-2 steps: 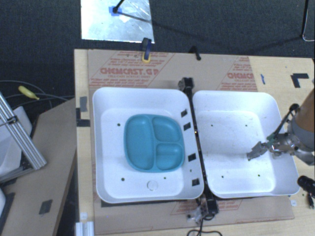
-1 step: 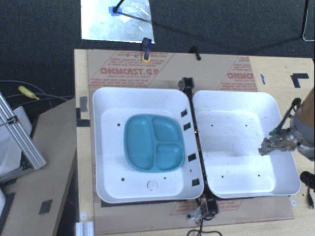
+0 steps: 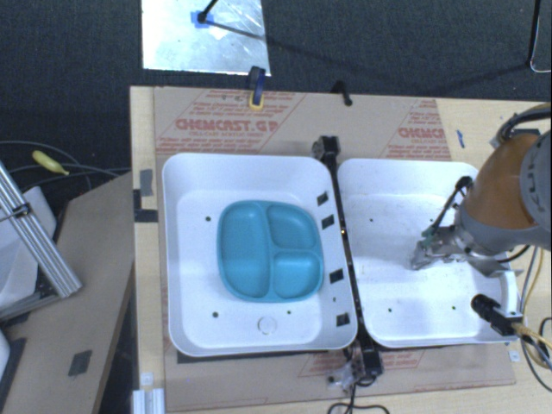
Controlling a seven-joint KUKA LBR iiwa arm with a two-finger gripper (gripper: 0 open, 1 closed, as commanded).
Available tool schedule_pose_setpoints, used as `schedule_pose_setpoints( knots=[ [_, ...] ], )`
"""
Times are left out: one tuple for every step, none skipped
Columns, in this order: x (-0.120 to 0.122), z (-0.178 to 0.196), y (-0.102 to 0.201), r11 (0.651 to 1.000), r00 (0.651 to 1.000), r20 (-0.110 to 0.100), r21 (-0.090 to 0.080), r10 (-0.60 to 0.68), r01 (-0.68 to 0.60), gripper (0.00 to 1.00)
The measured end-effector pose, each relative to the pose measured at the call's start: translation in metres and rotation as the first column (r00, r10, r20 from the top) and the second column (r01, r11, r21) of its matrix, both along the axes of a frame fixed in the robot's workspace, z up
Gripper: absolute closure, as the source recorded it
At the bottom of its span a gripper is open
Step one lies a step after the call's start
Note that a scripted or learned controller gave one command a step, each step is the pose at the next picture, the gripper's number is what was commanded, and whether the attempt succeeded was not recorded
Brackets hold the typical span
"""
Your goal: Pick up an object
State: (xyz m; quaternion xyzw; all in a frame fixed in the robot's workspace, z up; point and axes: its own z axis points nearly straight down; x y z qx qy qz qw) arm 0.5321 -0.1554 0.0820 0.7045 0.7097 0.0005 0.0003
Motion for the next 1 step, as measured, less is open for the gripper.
schedule_pose_setpoints(
  knots=[
    [-0.0446, 0.1077, 0.0808, 1.000, 1.000, 0.007, 0.003, 0.004, -0.004, 1.00]
  ],
)
